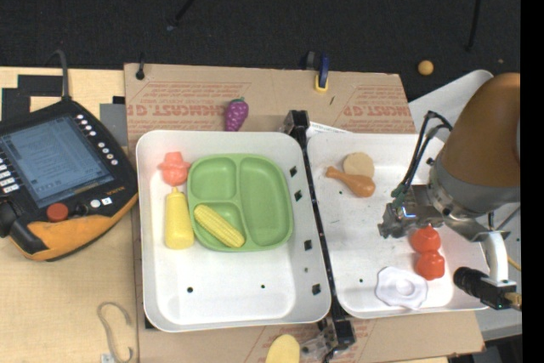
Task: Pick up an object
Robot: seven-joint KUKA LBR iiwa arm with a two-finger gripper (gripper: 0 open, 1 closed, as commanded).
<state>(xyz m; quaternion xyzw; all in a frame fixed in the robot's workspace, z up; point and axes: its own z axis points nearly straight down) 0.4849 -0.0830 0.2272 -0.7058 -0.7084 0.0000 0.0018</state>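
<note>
Hovered in the right bin (340, 268), pincer (399, 221) beside the red toy (427, 251); spread impossible to tell. Best lowered squarely over it before closing.

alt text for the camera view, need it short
A grey arm's gripper hangs over the right white bin, near a red toy, a drumstick and a white lid. The left bin holds a green tray with corn.

light: even, bright overhead | shadows: soft, faint | glare: mild on white bins (161, 285) | focus: slightly soft | 12 o'clock: dark
</note>
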